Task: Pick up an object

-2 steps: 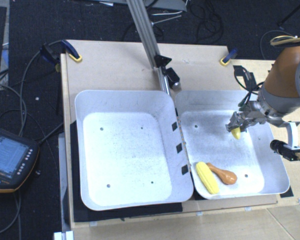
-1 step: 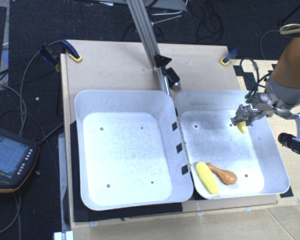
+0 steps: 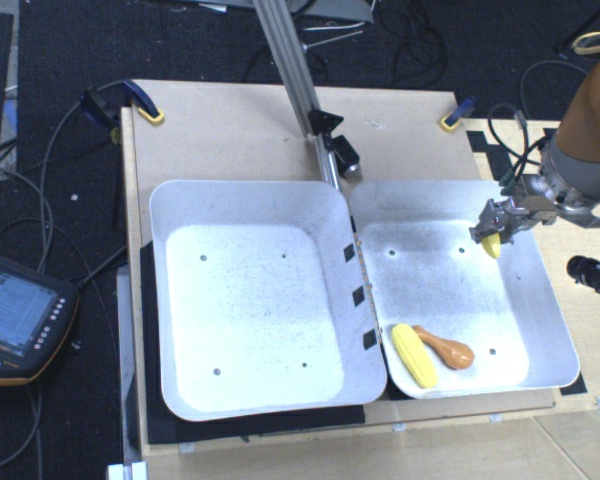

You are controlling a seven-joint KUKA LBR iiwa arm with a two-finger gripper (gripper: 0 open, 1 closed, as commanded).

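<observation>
My gripper (image 3: 488, 234) hangs over the upper right part of the right bin (image 3: 435, 268), reaching in from the right. A small yellow object (image 3: 493, 248) sits between its dark fingers, its lower end poking out below them, lifted off the bin floor. At the bin's front a yellow corn cob (image 3: 414, 355) lies beside an orange-brown pear-shaped piece (image 3: 450, 350), the two touching. Both lie well below and left of the gripper.
The left bin (image 3: 250, 308) adjoins the right one along a ridge with black tabs (image 3: 360, 293). A slanted aluminium pole (image 3: 292, 58) ends in a black clamp (image 3: 337, 151) at the bins' back junction. A teach pendant (image 3: 15, 318) and cables lie on the floor to the left.
</observation>
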